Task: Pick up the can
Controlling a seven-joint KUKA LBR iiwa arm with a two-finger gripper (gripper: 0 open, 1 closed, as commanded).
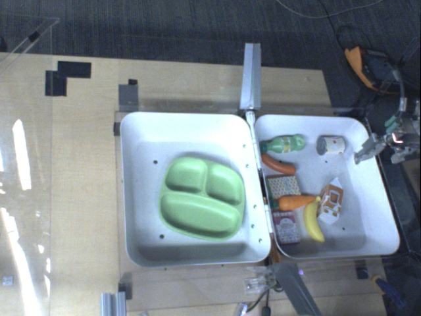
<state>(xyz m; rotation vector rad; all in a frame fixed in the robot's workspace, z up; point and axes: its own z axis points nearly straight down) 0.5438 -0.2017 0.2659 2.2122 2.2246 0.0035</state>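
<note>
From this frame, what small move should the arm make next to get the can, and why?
Probably shift the gripper leftward into the right bin until it is above the can. The gripper sits at the bin's right rim, apart from the can, which lies on its side near the far wall, beside the green bottle.

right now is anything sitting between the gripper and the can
Nothing visible. The can lies on its side near the right bin's far wall, with bare floor between it and the gripper. The green bottle lies beyond it.
</note>
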